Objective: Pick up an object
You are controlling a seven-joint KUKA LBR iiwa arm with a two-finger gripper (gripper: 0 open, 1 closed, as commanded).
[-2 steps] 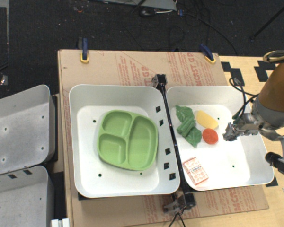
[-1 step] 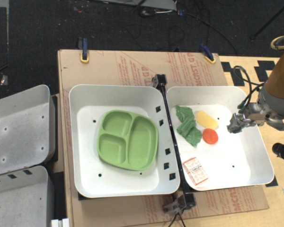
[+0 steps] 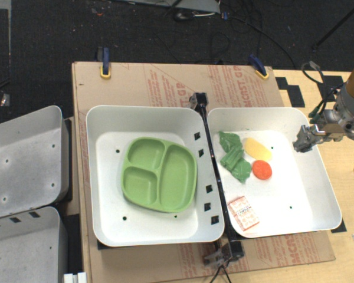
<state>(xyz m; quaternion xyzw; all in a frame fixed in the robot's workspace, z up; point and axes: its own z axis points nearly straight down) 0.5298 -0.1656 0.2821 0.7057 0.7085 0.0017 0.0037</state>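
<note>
The metal two-finger gripper (image 3: 303, 139) is hovering at the right bin's (image 3: 318, 217) right rim, can't tell its state; the round orange ball (image 3: 261, 169) is crowding the crumpled green cloth (image 3: 235, 158), risking a snag

We see red printing on the brown cardboard sheet (image 3: 147, 84) under the two bins. Near its far edge, the letters stand upside down and mirrored from our side; between the two clamps we make out something like "MACROTO" in two places, though we cannot read it with certainty. Along the near edge, beside the right corner, more of the same red lettering runs at a slant, too broken to read. In the right bin (image 3: 318, 214), near its near left corner, a small card (image 3: 244, 211) carries red print too fine to read.
</note>
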